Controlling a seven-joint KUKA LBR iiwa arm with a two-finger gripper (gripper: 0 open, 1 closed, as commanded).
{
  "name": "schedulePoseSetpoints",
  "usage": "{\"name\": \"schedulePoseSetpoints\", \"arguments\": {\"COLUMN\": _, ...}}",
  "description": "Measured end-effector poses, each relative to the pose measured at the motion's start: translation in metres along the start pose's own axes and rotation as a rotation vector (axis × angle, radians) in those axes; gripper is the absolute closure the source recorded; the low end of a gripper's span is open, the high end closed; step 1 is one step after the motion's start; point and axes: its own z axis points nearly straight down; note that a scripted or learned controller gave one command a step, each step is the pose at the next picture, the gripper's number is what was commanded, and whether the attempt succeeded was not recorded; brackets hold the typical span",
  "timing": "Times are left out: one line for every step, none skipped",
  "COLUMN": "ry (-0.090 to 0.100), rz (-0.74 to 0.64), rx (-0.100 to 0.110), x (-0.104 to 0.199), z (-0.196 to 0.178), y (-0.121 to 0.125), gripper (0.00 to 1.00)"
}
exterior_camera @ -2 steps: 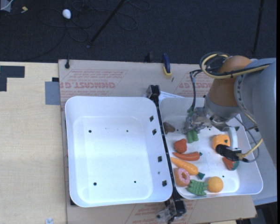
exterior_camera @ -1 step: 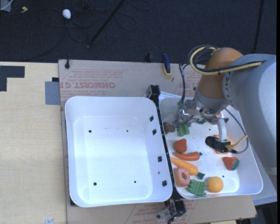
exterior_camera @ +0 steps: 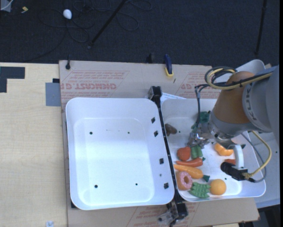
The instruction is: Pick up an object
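My gripper (exterior_camera: 197, 139) is low in the right bin (exterior_camera: 179, 109), near its middle, with the grey and orange arm above it. Just under and beside it lie a red tomato-like piece (exterior_camera: 183, 153) and a small green piece (exterior_camera: 196, 152). Toward the front of the bin are a red pepper (exterior_camera: 192, 163), an orange carrot (exterior_camera: 189, 170), a pink donut (exterior_camera: 184, 179), a green bumpy piece (exterior_camera: 200, 189) and an orange ball (exterior_camera: 218, 187). An orange wedge (exterior_camera: 223, 150) sits to the gripper's right. A brown lump (exterior_camera: 171, 128) lies to its left.
The left bin (exterior_camera: 80, 126) stands beside the right one, and their walls meet at a black-clipped divider (exterior_camera: 161, 141). A green item (exterior_camera: 202, 118) shows partly behind the wrist. Cardboard (exterior_camera: 108, 79) lies under both bins.
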Motion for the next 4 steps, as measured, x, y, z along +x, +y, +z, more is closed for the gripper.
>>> {"name": "schedulePoseSetpoints", "arguments": {"ry": -0.001, "rz": -0.007, "rx": -0.006, "x": -0.013, "z": 0.0, "y": 0.037, "gripper": 1.0}}
{"name": "schedulePoseSetpoints", "arguments": {"ry": 0.0, "rz": -0.006, "rx": -0.007, "x": 0.015, "z": -0.026, "y": 0.075, "gripper": 1.0}}
{"name": "schedulePoseSetpoints", "arguments": {"ry": -0.001, "rz": -0.005, "rx": -0.002, "x": 0.034, "z": 0.001, "y": 0.073, "gripper": 1.0}}
{"name": "schedulePoseSetpoints", "arguments": {"ry": 0.001, "rz": -0.007, "rx": -0.012, "x": 0.08, "z": -0.106, "y": 0.074, "gripper": 1.0}}
